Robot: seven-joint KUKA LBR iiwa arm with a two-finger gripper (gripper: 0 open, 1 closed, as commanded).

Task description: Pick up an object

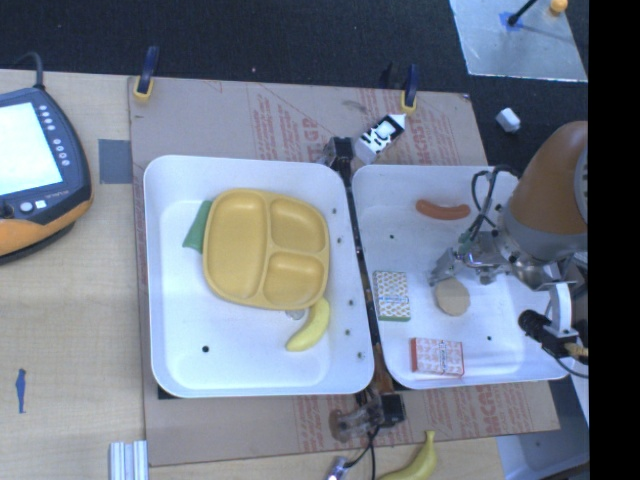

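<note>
1. Arm's in from the right, and the gripper (452, 270) hangs low over the right bin (400, 183), right above a pale round object (453, 297).
2. Whether it's spread or pressed together, I can't tell; metal and cable hide the business end, and nothing visibly sits in its grasp.
3. That round piece lies mid-bin, just beside the patterned packet (392, 295) on its left, with the red-and-white box (437, 356) nearer the front wall and the sausage (443, 209) well apart toward the back.
4. Handling call: it looks small, light and smooth (probably a toy food piece), so likely stiff but inclined to roll or squirt out of a pinch.
5. Best bet is across its widest middle, coming straight down.
6. Over in the left bin (170, 268), a yellow divided plate (265, 248) and a banana (310, 328) sit by themselves.
</note>
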